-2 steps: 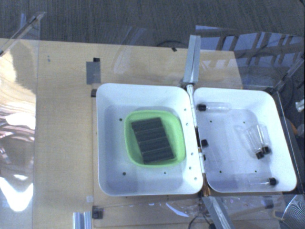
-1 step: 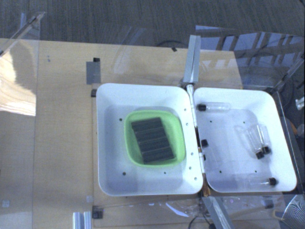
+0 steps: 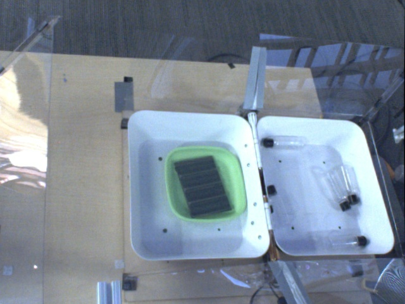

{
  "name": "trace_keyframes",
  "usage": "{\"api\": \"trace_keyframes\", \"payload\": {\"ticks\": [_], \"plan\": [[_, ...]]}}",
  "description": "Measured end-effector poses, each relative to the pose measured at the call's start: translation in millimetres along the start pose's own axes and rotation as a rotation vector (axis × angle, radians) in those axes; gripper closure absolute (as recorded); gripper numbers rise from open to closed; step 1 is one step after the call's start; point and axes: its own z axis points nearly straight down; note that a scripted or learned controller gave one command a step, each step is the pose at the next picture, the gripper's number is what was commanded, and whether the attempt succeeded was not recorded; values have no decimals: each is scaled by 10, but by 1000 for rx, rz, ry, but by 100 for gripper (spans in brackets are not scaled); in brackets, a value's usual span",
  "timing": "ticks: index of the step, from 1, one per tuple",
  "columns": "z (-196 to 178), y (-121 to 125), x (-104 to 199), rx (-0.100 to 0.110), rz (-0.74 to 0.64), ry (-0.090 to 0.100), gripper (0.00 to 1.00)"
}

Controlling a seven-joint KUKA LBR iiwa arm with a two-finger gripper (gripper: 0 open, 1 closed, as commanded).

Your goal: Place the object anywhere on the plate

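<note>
Two shallow white bins sit side by side on the pale wooden surface point(image 3: 76, 170). Inside the left bin point(image 3: 145, 233) lies a square lime-green plastic plate point(image 3: 235, 189), and a dark ridged rectangular block point(image 3: 202, 187) rests flat at its middle. Four clear plastic vials with black caps point(image 3: 342, 185) lie scattered in the right bin point(image 3: 304, 239). The jaws' state cannot be told.

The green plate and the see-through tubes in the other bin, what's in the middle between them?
In the camera view, the two bins' white walls meet between the green plate and the clear tubes, with a small black piece just beyond, on the right bin's floor.
</note>
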Motion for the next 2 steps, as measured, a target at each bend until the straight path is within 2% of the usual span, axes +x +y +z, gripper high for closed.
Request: {"api": "trace_keyframes", "payload": {"ticks": [2], "plan": [[1,3,25,0,224,1,0]]}}
